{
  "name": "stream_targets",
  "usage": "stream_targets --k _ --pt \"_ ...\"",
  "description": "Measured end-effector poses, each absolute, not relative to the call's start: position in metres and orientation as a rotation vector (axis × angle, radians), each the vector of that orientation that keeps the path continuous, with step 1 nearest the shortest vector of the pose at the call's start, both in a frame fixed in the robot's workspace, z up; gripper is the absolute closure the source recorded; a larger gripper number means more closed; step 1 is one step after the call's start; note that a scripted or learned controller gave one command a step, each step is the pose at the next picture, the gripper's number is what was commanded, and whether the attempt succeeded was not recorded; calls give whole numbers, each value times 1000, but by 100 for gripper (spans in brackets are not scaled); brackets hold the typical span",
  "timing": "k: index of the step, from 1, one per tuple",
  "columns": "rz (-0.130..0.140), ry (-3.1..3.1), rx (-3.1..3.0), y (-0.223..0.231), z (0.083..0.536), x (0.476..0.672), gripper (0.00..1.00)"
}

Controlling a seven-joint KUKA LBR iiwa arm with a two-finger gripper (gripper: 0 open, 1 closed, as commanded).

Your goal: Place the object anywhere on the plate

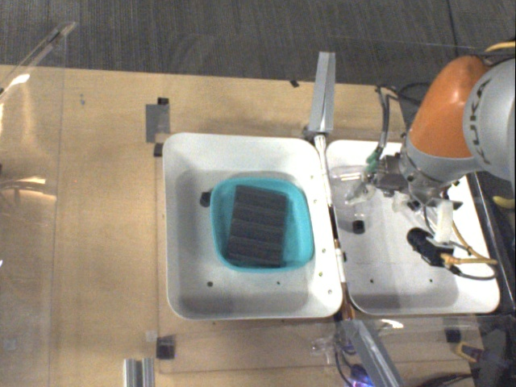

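Note:
A dark grey ribbed block lies on the teal plate in the middle of the left bin. It rests flat and covers much of the plate's middle. My gripper hangs over the upper left part of the right bin, just right of the wall between the bins. It is apart from the block and the plate. I see nothing in the gripper.
The grey arm with its orange band reaches in over the right bin. A small black piece lies on the right bin's floor. Black and yellow cabling hangs below the wrist. A metal bar stands behind the bins.

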State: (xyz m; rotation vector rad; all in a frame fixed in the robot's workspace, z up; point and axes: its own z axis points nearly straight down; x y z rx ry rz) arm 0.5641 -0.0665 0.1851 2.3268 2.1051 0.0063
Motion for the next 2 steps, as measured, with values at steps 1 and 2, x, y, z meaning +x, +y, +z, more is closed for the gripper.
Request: stream_targets --k 1,2 --pt "6 2108 2324 -75 199 513 0" --pt "8 2051 2371 -116 266 489 0"
